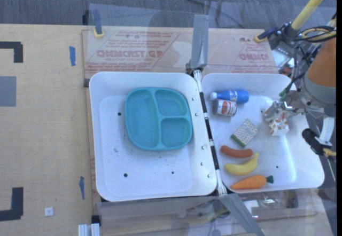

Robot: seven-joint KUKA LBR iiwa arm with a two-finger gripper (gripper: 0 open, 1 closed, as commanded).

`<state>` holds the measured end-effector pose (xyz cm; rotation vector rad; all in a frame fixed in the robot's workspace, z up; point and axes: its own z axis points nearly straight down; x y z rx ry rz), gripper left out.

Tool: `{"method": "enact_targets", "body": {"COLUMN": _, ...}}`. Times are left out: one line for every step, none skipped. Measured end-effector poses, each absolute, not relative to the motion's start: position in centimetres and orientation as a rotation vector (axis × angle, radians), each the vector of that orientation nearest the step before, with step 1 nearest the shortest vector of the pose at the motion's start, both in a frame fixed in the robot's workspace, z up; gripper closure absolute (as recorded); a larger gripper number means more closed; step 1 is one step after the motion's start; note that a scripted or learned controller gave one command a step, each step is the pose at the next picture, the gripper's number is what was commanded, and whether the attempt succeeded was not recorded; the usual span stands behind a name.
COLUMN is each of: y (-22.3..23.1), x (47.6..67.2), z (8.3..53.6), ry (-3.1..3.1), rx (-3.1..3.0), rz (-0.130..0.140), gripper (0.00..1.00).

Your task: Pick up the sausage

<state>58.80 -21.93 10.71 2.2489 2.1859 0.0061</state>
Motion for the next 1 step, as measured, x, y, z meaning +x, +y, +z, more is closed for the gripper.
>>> {"method": "enact_targets", "body": {"y": -17.97, "x": 60.77, "z": 19.43, "ry": 2.145, "rx": 2.292, "rz": 0.001, "gripper": 1.0}}
